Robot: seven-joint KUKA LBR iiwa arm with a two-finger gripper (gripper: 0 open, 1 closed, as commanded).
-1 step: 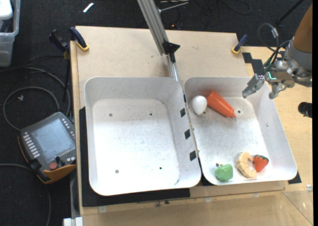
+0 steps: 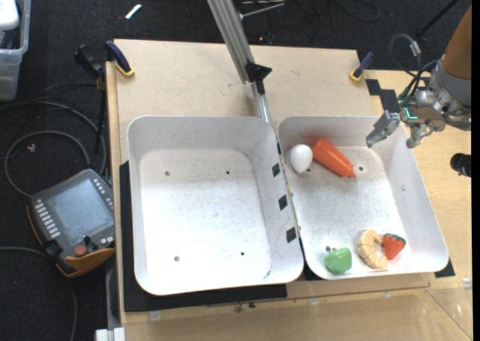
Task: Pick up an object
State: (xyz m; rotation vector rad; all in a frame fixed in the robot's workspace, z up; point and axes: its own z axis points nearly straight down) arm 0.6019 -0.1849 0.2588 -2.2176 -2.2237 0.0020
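Camera view: end effector (image 2: 397, 131) open, empty, above right bin (image 2: 420, 204) rim. Carrot (image 2: 332, 157) nearest, left of it; descend centred, fingers straddling its width.

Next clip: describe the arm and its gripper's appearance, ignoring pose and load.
The grey KUKA arm carries an orange band above the wrist. A metallic grey wrist block shows a small teal light and thin cables looping off it. The two-finger gripper has slim, dark grey fingers.
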